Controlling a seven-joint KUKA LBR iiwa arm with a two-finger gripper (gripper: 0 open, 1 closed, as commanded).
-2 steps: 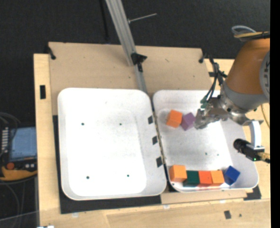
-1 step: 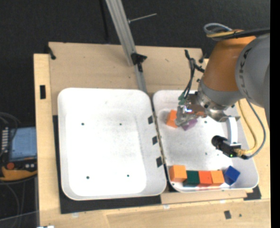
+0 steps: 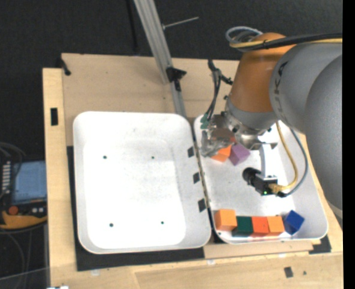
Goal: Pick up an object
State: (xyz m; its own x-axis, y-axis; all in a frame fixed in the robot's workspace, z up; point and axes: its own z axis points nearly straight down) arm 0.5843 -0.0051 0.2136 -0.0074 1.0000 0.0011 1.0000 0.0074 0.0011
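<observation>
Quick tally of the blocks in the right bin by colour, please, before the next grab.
Orange blocks: 4
Green block: 1
Blue block: 1
Purple block: 1
Total: 7, all in the right bin.

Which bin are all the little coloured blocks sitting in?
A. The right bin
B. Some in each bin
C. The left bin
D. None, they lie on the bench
A. The row of blocks, from the orange block to the blue block, lies along the near wall of the right bin; an orange and a purple block lie farther back beside the gripper.
</observation>
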